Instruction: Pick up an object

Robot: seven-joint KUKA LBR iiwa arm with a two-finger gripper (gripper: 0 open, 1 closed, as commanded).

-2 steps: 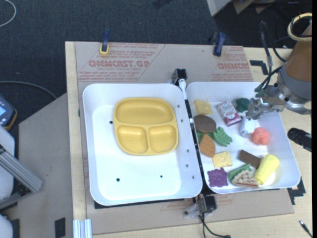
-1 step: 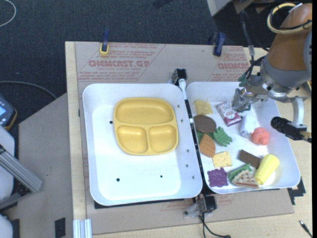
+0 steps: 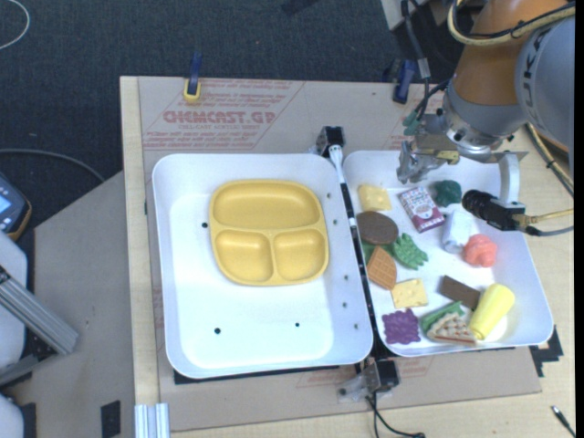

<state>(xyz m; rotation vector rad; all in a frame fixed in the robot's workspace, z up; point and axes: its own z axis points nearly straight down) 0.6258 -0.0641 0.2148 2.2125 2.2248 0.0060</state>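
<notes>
Beside two bins [image 3: 173, 245], one yellow tray [image 3: 269, 231]

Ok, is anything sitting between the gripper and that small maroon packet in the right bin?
Nothing visible. The gripper hangs over the far end of the right bin, and the maroon packet lies just nearer the camera, its top uncovered. Close neighbours: a yellow block to its left, a dark green piece and a white piece to its right.
</notes>
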